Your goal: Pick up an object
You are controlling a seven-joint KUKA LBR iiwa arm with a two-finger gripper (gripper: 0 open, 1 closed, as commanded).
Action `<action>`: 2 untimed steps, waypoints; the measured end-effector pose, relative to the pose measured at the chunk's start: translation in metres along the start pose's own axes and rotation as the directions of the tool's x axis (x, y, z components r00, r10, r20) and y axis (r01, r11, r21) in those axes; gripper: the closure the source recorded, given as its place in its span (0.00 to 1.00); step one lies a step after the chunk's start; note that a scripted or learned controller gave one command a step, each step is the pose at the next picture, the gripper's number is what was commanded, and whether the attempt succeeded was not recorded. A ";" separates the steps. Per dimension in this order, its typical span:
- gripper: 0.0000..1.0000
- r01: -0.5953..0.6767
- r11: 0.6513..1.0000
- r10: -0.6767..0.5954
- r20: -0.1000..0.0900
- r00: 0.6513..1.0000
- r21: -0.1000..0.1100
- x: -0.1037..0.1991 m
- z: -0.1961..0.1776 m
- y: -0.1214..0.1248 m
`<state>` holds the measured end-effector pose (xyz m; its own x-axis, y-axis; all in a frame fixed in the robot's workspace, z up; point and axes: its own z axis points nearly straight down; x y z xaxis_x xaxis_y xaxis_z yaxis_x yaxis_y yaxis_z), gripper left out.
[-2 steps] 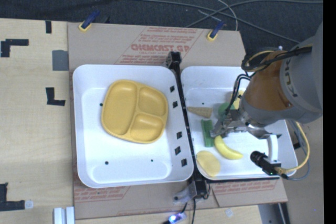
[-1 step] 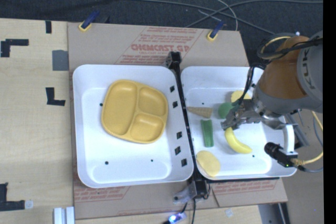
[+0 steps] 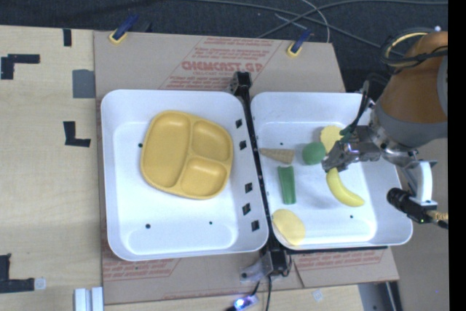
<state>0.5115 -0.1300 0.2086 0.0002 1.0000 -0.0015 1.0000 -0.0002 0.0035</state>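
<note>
Tool (image 3: pixel 339 159) low over banana (image 3: pixel 344 189) top — opening unclear.

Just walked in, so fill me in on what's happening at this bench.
The arm's hand is down in the right bin, right at the top end of a banana, beside a green ball. A green stick, a cone and a yellow oval lie nearby. The left bin holds a yellow divided plate.

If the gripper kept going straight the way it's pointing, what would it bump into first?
Probably the banana. The gripper points down into the right bin, just above the banana's upper end. The round green piece sits close beside it, to the view's left. How high the gripper hangs is hard to judge from above.
</note>
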 end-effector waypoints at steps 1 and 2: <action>1.00 0.002 1.000 -0.002 0.000 1.000 -0.003 0.003 -0.062 -0.001; 1.00 0.007 1.000 -0.007 -0.003 1.000 0.004 0.051 -0.065 0.015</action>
<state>0.5262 -0.0793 0.2731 -0.0064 1.0000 0.0013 1.0000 0.0064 -0.0004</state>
